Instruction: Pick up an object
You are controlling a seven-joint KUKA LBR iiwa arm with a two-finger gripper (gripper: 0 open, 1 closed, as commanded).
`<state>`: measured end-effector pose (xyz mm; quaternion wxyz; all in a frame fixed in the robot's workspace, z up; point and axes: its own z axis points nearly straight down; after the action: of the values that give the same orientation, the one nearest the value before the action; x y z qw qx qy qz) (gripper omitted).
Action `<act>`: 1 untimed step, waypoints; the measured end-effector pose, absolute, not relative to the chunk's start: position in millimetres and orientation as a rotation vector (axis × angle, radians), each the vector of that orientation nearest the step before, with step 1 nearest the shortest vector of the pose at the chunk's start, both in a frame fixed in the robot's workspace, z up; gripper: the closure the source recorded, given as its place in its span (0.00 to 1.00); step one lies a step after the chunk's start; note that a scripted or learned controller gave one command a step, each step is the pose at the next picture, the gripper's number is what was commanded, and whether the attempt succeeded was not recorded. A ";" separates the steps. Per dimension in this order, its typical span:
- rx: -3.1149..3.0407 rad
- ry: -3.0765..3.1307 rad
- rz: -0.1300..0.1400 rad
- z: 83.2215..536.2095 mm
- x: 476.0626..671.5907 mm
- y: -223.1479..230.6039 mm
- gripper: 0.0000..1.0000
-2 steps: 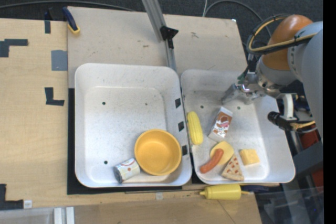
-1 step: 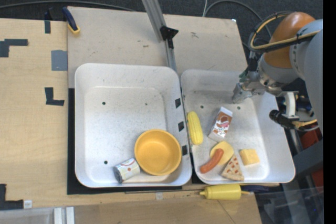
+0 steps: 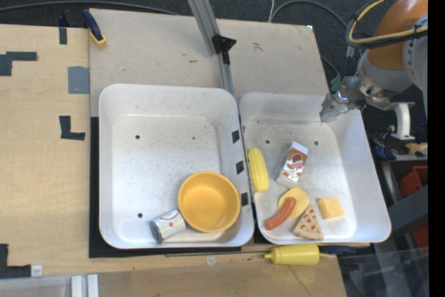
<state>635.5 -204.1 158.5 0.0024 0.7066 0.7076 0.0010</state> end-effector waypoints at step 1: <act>2.216 2.221 0.003 208.6 627.9 -199.9 1.00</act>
<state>627.9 -199.9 208.6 0.0021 0.7065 0.7078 0.0011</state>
